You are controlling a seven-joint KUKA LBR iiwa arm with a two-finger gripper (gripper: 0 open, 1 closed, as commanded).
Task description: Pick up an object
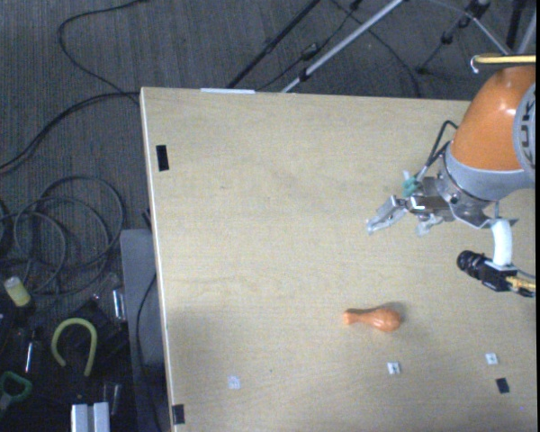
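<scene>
Lying nearest the lens, low in the frame and right of centre, an orange gourd (374, 318) is resting on its side on the worktop (270, 205), its narrow neck pointing toward the left edge of the frame. We are taking it as the thing to pick up. Our arm (495, 133) is reaching in from the right edge, and the pincer (398, 212) is hanging in the right middle of the frame, well above the gourd in the picture and apart from it. A few small markers (394, 367) are sitting near the lower right corner.

We are judging the risks from here. The gourd looks rounded and smooth, so a descent off its thick end could be nudging it into a roll instead of catching it. Closing across the thin neck could be letting it slip out.

The pincer is showing bare metal tips with nothing between them and touching nothing; how wide they are standing we cannot tell.
</scene>
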